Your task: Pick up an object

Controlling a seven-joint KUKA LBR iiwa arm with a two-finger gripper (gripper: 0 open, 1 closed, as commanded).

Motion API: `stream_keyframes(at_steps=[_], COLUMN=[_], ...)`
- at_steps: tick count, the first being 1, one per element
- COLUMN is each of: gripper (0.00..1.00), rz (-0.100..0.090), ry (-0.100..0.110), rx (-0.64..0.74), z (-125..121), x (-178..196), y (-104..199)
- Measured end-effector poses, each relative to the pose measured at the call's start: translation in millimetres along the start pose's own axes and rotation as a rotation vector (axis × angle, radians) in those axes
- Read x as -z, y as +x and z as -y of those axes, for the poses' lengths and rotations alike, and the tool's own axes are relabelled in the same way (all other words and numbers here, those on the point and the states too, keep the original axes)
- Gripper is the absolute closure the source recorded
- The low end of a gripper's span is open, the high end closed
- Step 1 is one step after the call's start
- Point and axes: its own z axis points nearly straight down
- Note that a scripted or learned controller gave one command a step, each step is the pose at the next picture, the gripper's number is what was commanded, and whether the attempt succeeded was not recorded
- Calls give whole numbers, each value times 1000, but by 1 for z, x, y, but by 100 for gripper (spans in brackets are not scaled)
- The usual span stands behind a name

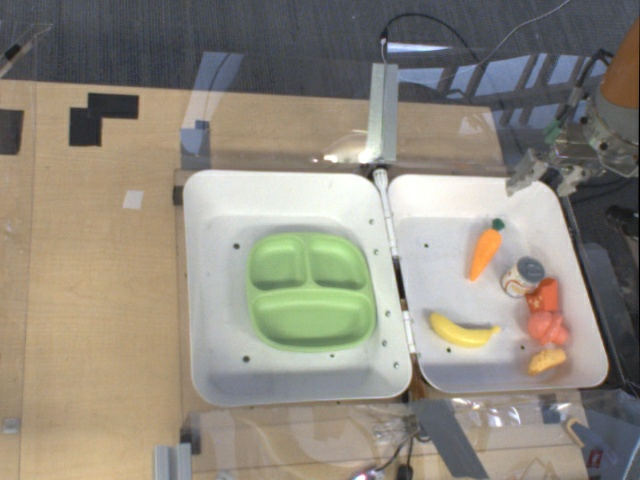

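the gripper [540, 168] sits at the upper right of the frame over the right bin's [440, 218] corner; whether it is open, i cannot tell.

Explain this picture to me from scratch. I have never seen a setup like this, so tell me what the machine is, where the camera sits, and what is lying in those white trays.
One camera, fixed above a bench, looks down at a slant. The machine is a robot arm reaching in from the right; its tool hangs at the top right, above the far corner of the right bin, with nothing visible between its fingers. Two shallow white bins sit side by side. The left bin holds a green divided plate. The right bin holds toy food: a carrot, a banana, a small round can, a red piece and a small orange-yellow piece. The arm's job is to pick up one object.
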Motion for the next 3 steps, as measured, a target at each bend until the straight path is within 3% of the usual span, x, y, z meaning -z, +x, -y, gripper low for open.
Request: stream_keyframes(at_steps=[1, 2, 3], gripper=[0, 0, 100], rz=[-1, 1, -1], ry=[3, -5, -13], rx=[-38, -1, 1], z=[35, 30, 27], x=[-101, -143, -130], y=[44, 32, 34])
